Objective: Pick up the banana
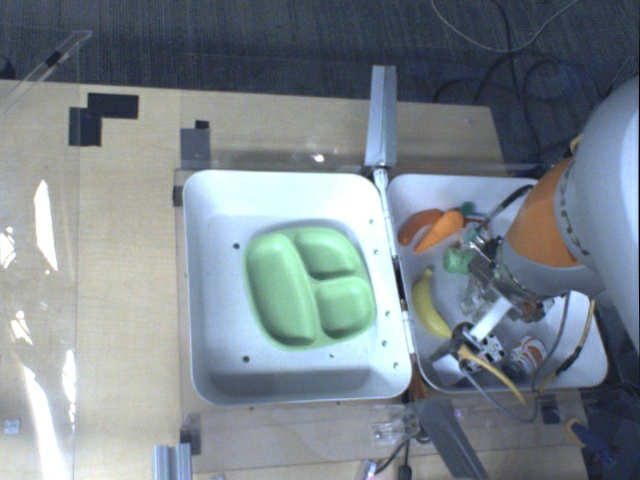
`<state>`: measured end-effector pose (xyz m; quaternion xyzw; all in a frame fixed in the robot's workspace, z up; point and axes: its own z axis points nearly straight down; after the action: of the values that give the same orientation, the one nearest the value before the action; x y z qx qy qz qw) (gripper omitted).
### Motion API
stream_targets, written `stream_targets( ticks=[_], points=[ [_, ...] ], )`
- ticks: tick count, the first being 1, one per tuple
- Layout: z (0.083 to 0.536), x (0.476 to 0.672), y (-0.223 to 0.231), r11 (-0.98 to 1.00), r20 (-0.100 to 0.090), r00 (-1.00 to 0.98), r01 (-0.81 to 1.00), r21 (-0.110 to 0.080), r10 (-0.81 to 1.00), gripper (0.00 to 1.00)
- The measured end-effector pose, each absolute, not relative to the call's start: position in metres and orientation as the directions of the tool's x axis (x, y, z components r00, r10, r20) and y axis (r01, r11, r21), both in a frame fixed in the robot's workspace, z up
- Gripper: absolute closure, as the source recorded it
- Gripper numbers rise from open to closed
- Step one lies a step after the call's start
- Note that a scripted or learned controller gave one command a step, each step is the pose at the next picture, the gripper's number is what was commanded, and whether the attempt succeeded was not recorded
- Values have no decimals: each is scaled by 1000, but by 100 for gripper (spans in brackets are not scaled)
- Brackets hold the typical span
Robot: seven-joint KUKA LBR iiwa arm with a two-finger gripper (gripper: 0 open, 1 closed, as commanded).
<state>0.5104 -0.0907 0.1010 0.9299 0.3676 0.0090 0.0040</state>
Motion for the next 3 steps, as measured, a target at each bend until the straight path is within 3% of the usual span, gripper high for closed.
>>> stream_targets(
  ticks=[1,2,3],
  points=[
    [185,488,-65,-604,2,604,797,3,797,100],
    [89,491,-90,-496,6,496,868,11,868,100],
    [89,491,-91,-498,5,497,867,13,867,0]
  ],
)
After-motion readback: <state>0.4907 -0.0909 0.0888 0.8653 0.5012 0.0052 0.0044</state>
